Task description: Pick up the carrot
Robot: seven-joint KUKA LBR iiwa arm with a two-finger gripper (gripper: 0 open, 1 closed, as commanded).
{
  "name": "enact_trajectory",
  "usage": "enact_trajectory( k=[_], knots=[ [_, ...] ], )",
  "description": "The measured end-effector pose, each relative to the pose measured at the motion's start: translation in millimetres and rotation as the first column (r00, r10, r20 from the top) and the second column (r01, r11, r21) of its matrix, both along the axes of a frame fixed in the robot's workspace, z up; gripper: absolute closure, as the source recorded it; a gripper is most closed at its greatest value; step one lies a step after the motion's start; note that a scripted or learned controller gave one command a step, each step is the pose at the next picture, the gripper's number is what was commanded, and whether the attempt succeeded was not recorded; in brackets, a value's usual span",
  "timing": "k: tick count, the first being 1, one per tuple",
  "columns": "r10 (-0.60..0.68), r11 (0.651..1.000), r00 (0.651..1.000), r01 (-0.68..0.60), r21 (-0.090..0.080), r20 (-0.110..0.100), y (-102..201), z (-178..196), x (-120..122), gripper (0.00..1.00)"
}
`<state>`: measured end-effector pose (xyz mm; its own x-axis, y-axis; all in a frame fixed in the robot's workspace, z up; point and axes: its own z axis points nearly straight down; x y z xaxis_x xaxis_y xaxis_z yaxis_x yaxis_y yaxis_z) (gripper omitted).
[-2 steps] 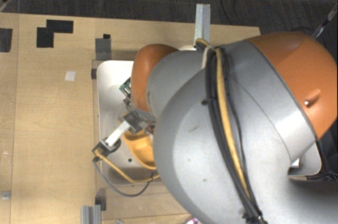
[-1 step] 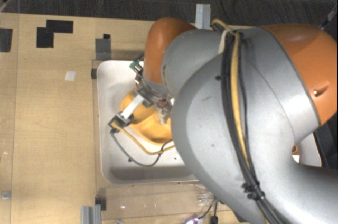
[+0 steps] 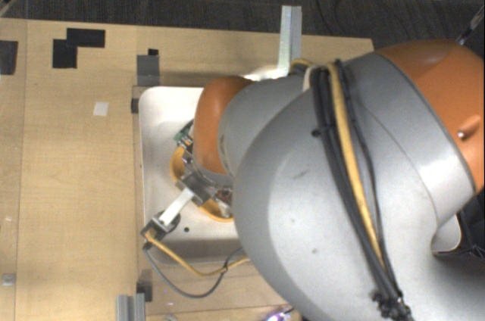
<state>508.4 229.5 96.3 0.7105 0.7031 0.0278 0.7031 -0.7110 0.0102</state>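
Grey metal fills the right side as the arm (image 3: pixel 341 191) leans low over the left white bin (image 3: pixel 155 160), its orange band (image 3: pixel 216 119) sitting just above the wrist. The gripper (image 3: pixel 198 187) is down inside the bin, but the wrist hides it and I cannot tell how it is set. A yellow-orange rim (image 3: pixel 180 160) peeks out beneath the wrist, maybe the carrot, maybe something else; too little shows to say. A small green-patterned item (image 3: pixel 184 134) lies just above it, tucked against the band. A pale bracket (image 3: pixel 170 213) juts from the wrist toward the bin's near left corner, with a yellow cable (image 3: pixel 189 263) looping off its tip across the wooden bench (image 3: pixel 68 183).
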Motion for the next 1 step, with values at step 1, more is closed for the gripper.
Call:
enact_trajectory(
  k=[1],
  knots=[
    [0.027,1.000,0.999,-0.028,-0.010,-0.024,-16.1,75.7,74.0,0.00]
  ],
)
